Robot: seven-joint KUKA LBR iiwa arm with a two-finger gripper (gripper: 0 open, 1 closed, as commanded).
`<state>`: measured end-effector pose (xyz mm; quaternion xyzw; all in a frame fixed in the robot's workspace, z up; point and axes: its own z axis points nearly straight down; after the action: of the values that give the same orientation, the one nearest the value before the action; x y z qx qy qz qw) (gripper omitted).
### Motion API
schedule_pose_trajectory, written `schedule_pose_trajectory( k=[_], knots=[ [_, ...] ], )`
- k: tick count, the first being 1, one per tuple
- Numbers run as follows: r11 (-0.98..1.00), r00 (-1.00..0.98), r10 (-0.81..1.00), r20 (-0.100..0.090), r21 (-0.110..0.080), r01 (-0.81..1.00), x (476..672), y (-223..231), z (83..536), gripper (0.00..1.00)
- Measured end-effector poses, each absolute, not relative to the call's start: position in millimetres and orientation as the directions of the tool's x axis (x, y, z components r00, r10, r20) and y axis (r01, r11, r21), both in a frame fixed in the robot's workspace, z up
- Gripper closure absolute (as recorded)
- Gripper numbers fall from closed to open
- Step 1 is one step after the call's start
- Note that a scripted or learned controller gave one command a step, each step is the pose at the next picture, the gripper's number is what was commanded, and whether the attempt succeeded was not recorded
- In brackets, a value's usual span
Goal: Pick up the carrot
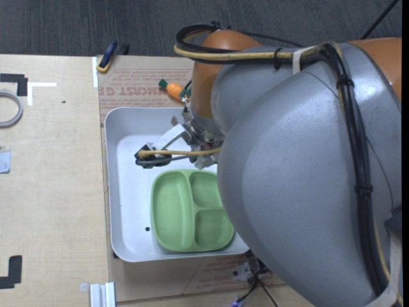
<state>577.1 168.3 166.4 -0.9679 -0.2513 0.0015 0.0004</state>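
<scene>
The carrot (172, 90), small and orange with a green top, shows on the brown cardboard just beyond the far rim of the white bin (110, 171). Its right end meets the arm's orange band. My gripper (189, 128) hangs over the bin's far part, just below the carrot in the view, and the big grey arm covers most of it. Nothing can be seen in its grasp.
A pale green divided plate (185, 213) lies in the near half of the bin. A blue pen (107, 55) rests at the cardboard's far left corner. A ring of tape (9, 109) sits on the bench at the left. The arm hides the right side.
</scene>
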Motion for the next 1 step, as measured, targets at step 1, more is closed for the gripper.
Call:
schedule_pose_trajectory(
  k=[1],
  knots=[
    [-0.913, 0.913, 0.408, -0.003, -0.001, 0.408, 492.5, 124.9, 218.7, 1.0]
  ],
)
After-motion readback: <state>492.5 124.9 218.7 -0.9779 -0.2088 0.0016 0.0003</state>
